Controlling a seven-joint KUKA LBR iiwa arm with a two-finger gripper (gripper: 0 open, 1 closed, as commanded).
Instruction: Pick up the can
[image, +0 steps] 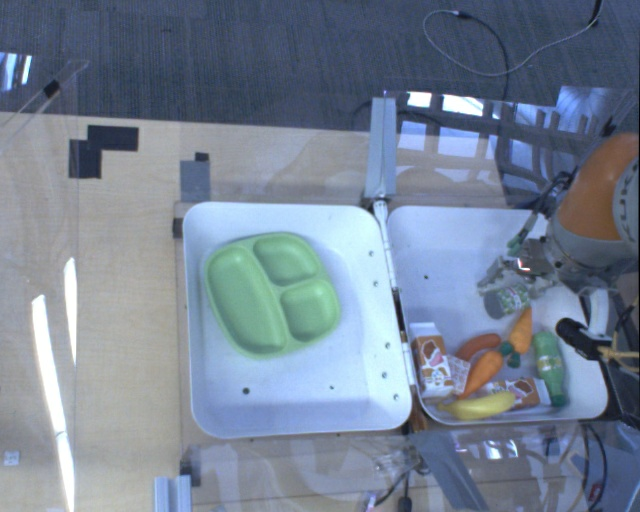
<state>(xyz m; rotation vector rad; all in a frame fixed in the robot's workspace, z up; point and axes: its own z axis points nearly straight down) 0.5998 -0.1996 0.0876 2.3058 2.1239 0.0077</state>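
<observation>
Right now I see my arm reaching in from the right side, over the right bin. My gripper hangs low in that bin, near its right wall. The can is just under the gripper tip. It looks grey and green, and it seems to lie tilted. The gripper is touching it or very close to it, but I cannot tell if it is squeezing the can or not.

Below the can there is a pile of toy food at the front of the right bin. I see an orange carrot, a red sausage, a yellow banana, a green bottle and a small carton by the left wall.

The left bin holds a green plate with three sections. The plate sits flat near the middle of that bin, well apart from the can.
</observation>
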